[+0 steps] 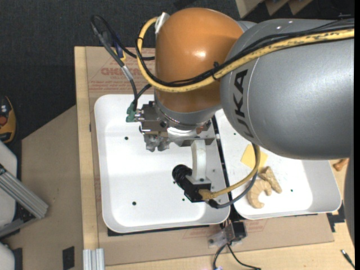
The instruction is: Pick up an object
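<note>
Arm comes in from R side of frame, grey, very big in view. Its orange band sits at top centre. Yellow and black cables loop round the band.

Pincer: grey metal block under the band, over upper-middle part of L bin, just L of the wall between the two bins. Seen from above, mostly hidden by the wrist. Apart or together: cannot tell. Nothing seen held in it.

L bin floor: white, w/ a few small dark dots, e.g. lower L of the bin.

R bin: mostly covered by the arm; only its lower L part shows. Two things lie there:
- yellow flat piece, close to the dividing wall, partly under a yellow cable.
- tan lumpy piece, just below and R of the yellow one, near the bin's front rim. The two are close; touching or not, cannot tell.

Both things are well apart from the pincer, in the other bin.

Counter: brown board under both bins, red print at upper L.
</note>
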Motion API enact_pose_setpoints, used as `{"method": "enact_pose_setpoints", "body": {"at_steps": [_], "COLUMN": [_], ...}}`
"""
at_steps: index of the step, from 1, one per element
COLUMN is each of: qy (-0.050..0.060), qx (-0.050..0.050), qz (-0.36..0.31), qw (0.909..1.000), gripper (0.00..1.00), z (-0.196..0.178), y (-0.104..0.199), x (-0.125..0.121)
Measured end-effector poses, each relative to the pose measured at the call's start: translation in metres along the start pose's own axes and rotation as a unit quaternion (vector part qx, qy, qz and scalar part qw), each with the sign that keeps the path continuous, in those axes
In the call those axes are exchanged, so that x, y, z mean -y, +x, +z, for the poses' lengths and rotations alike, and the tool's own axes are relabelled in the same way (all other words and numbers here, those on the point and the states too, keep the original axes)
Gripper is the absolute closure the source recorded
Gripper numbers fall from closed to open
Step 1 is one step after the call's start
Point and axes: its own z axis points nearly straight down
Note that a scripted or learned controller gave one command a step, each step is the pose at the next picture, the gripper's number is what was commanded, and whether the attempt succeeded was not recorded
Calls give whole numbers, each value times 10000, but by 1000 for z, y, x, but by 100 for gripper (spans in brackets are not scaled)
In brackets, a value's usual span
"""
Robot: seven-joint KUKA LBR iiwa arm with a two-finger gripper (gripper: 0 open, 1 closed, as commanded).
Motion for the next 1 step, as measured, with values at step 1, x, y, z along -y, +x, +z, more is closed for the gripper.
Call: {"method": "enact_pose_setpoints", "body": {"at_steps": [1], "qy": [-153], "qx": [-77], "qz": [-24], "qw": [9999], "gripper": [100], "z": [-212], "y": [-1], "x": [14]}}
